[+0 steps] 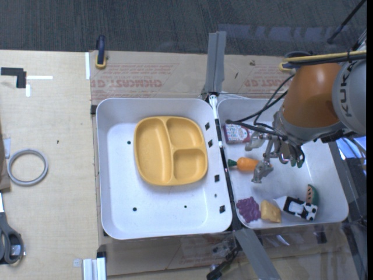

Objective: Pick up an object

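Tabletop [46, 98] bearing two white bins; left bin [116, 203] with a yellow divided plate [171, 150]; right bin [326, 185] with the arm's pincer [274, 165] hovering just beside a toy carrot [247, 164], fingers apparently released, grasping nothing. Purple grapes [249, 209] lie near. Risk: a slanted descent may nudge the carrot aside rather than straddle it

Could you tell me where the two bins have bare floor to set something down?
Left bin: bare floor all around the yellow divided plate, widest below it. Right bin: crowded; the gripper hangs beside the carrot, with toys along its near edge.
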`<state>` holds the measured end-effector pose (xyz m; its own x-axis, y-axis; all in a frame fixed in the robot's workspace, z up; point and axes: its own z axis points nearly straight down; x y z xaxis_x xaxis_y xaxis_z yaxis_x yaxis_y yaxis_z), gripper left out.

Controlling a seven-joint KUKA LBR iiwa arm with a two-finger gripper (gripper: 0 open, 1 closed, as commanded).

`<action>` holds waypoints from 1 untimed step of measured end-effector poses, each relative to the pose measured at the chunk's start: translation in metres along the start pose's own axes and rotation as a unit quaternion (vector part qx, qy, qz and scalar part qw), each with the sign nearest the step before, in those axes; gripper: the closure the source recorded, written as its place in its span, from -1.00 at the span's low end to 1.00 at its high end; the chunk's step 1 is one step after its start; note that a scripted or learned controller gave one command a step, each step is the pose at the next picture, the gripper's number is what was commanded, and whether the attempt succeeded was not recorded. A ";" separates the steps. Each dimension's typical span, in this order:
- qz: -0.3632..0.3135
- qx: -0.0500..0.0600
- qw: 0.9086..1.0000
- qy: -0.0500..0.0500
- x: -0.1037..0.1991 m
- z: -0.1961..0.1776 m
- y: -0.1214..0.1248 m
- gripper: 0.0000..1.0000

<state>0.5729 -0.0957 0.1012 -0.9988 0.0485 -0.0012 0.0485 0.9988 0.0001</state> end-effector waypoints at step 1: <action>-0.001 0.000 1.000 -0.002 -0.002 -0.010 0.001 1.00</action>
<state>0.5745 -0.0947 0.1113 -0.9989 0.0456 -0.0057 0.0456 0.9990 -0.0006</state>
